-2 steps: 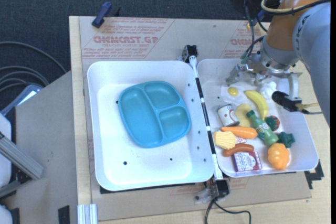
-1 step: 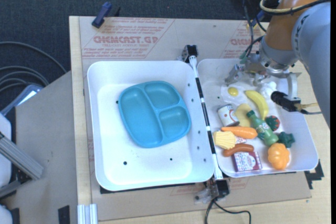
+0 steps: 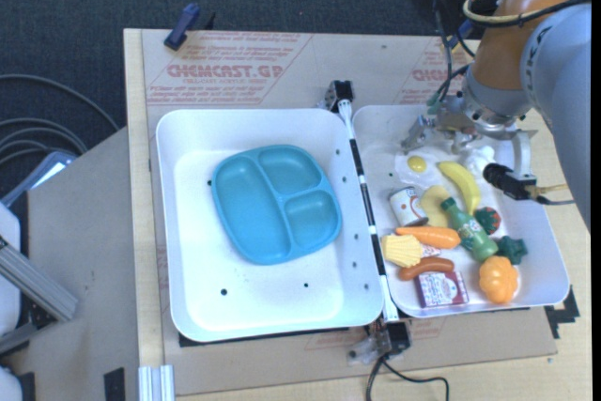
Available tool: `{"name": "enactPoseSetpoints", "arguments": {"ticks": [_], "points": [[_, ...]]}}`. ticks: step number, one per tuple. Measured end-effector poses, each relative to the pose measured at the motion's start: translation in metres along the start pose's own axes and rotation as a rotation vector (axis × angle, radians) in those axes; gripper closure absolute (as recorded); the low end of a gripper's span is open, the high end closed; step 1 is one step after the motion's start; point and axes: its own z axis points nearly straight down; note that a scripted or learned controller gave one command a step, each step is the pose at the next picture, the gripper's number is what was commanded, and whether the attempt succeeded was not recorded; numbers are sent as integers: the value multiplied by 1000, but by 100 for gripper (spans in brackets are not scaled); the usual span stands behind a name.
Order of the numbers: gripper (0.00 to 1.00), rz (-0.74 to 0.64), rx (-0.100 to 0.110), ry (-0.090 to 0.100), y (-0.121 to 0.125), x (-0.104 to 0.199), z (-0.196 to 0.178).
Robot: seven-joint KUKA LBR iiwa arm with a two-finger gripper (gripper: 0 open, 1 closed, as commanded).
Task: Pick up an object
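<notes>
Your gripper (image 3: 441,129) hangs low over far end of right bin (image 3: 554,269) — cannot tell its state, wrist blocks view. Toy food clusters in this bin: fried egg (image 3: 416,165) just beside gripper, banana (image 3: 460,182), green bottle (image 3: 468,226), carrot (image 3: 428,236), orange (image 3: 499,278) nearer front. Egg looks likeliest target — closest. Left bin (image 3: 178,230) holds blue divided tray (image 3: 274,202), well apart.

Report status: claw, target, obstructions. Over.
Claw over right bin, far end. Holding nothing seen. Fried egg, banana just below. Toys crowded together.
</notes>
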Motion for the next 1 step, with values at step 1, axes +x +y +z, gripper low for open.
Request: {"name": "enactPoseSetpoints", "arguments": {"ticks": [1], "points": [[0, 0, 0, 0, 0, -1, 0]]}}
